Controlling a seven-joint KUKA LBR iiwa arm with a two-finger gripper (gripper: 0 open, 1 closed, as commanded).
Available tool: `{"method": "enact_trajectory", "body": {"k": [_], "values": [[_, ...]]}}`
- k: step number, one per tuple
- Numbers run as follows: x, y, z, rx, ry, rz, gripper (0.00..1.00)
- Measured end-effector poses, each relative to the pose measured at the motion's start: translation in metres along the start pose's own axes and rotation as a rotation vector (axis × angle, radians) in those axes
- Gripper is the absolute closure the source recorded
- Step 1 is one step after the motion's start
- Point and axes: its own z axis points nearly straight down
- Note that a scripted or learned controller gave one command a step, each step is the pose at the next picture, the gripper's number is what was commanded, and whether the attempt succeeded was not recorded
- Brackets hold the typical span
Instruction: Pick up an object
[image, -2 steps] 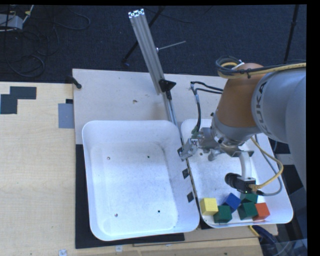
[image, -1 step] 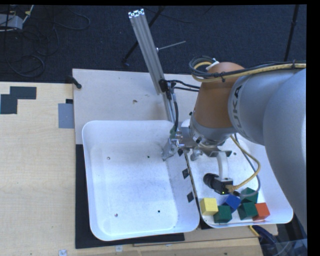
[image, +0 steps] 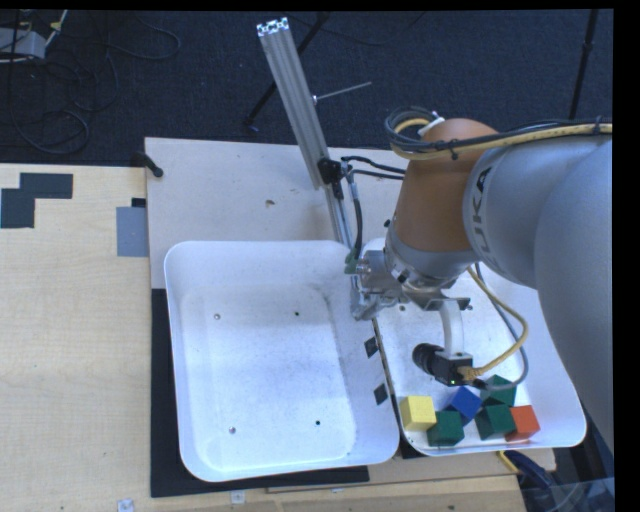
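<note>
Saw the gripper (image: 372, 296) low over the inner rim of the right bin (image: 560, 428), just beside the left bin (image: 200, 300). Could not tell whether open or closed. Found the yellow block (image: 418, 410), blue block (image: 466, 402), green block (image: 447, 428) and orange block (image: 522, 422) clustered in the right bin's near corner, apart from the gripper and nearer the camera.

No readable text, label, number or sign shows anywhere.
</note>
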Motion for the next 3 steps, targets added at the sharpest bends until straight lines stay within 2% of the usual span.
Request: {"method": "enact_trajectory", "body": {"k": [1,2,3], "values": [[0.000,0.000,0.000,0.001,0.000,0.000,0.00],[0.036,0.016,0.010,-0.004,0.001,-0.001,0.00],[0.034,0.069,-0.045,-0.012,0.000,-0.003,0.00]]}}
